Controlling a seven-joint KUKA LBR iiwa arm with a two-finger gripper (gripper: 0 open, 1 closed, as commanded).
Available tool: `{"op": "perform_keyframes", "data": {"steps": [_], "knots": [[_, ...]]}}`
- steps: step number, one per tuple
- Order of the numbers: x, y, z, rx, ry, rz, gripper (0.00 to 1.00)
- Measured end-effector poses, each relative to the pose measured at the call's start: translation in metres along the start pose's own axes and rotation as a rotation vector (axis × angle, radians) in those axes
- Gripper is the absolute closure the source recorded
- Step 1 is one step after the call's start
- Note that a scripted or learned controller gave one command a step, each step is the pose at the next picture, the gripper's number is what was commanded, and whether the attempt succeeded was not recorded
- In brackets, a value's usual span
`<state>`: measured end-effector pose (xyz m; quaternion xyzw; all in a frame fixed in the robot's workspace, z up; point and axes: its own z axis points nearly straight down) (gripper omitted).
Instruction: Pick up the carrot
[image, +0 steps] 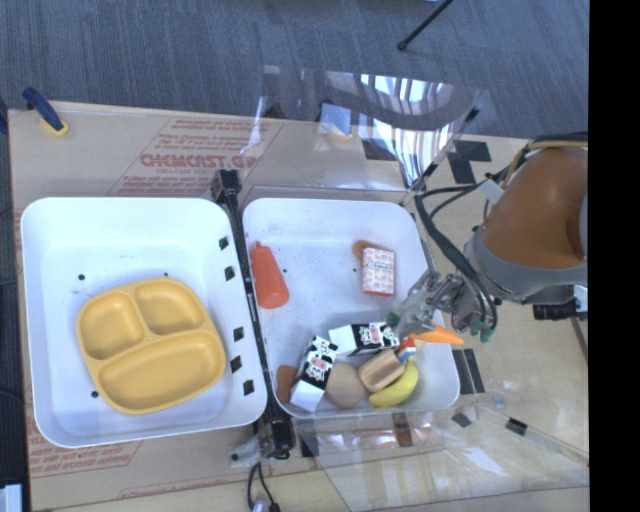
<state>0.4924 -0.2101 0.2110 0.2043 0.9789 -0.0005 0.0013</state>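
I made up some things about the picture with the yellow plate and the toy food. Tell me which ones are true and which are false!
1. The yellow plate sits in the left bin. True.
2. The banana lies on the yellow plate. False: it lies in the right bin, near the bottom corner.
3. The tool is over the right bin's right edge, with the carrot right by it. True.
4. The orange bottle lies in the left bin. False: it lies in the right bin, by the left wall.
5. The yellow plate has three compartments. True.

Small orange carrot (438, 338) lying sideways at right bin's right rim
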Motion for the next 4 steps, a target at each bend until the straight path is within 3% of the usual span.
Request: {"op": "perform_keyframes", "data": {"steps": [1, 2, 3, 4], "knots": [[0.014, -0.007, 0.031, 0.0, 0.004, 0.144, 1.0], [0.013, -0.006, 0.031, 0.0, 0.003, 0.143, 0.0], [0.007, -0.004, 0.101, -0.003, -0.021, 0.081, 0.0], [0.007, -0.003, 0.093, -0.003, -0.02, 0.073, 1.0]]}}
